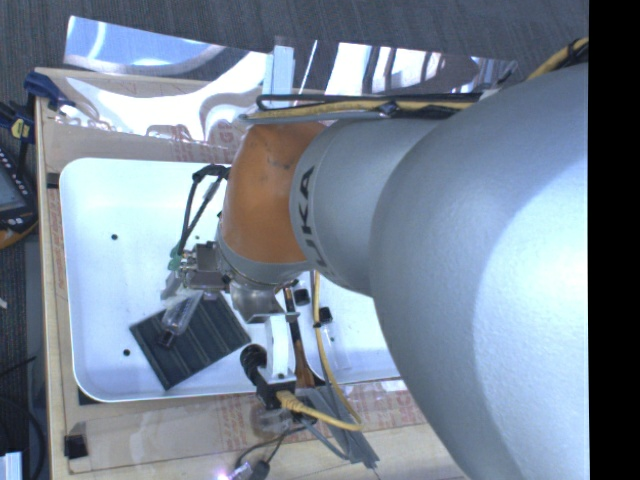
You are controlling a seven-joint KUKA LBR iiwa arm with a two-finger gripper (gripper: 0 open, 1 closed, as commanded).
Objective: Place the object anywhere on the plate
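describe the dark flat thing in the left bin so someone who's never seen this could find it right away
Start at the left white bin, the one the grey arm with the orange band reaches over. Look to its near corner, just below the gripper. There lies a dark ribbed plate, a flat rectangle set askew, the one dark slab on the white floor.

The grey arm (480, 258) reaches in from the right and bulks large across the view, its orange band (262, 198) just above the wrist. The gripper (180, 313) points down and to the left, held low.
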